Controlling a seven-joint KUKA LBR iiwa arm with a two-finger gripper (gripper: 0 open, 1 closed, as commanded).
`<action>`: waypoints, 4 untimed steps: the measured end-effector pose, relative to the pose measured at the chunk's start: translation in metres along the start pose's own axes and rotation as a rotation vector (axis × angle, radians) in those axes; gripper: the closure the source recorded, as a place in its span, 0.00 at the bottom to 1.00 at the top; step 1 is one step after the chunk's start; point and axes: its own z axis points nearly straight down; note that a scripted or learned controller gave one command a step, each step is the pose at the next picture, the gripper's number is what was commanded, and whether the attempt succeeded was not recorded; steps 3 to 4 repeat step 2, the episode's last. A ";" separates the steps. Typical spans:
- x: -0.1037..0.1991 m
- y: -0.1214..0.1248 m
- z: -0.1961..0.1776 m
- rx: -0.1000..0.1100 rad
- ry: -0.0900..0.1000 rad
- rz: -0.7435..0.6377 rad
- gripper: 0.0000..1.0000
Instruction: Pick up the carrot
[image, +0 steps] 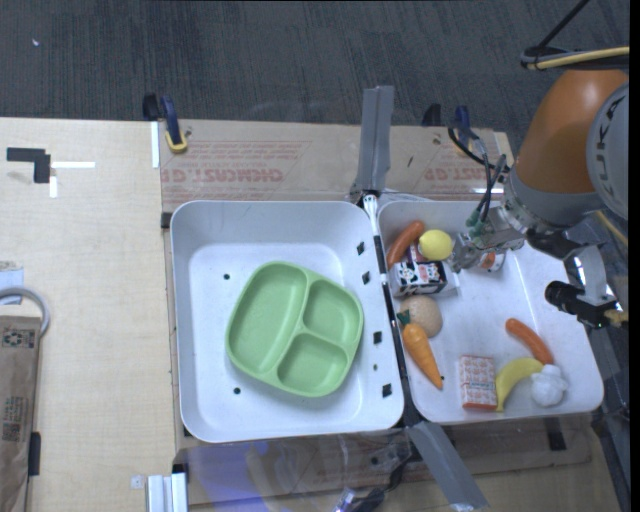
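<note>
The carrot (422, 355), orange with a green stub at its top, lies tapering along the left wall of the right bin (578, 395), just beside a tan potato (424, 315). The gripper (478, 247) hangs near the bin's far edge, well apart from it; whether it is clenched or released, I cannot tell. One carrot, two bins, one green divided plate (294, 329) in the left bin (200, 330).

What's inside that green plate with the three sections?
Nothing visible: all three compartments of the green plate look bare. It lies in the left bin; whatever bin floor is beneath the plate is covered.
</note>
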 end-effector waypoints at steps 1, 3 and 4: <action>0.062 -0.080 0.018 0.003 0.003 -0.040 1.00; 0.123 -0.050 0.018 0.002 0.001 0.020 1.00; 0.123 -0.050 0.018 0.002 0.001 0.020 1.00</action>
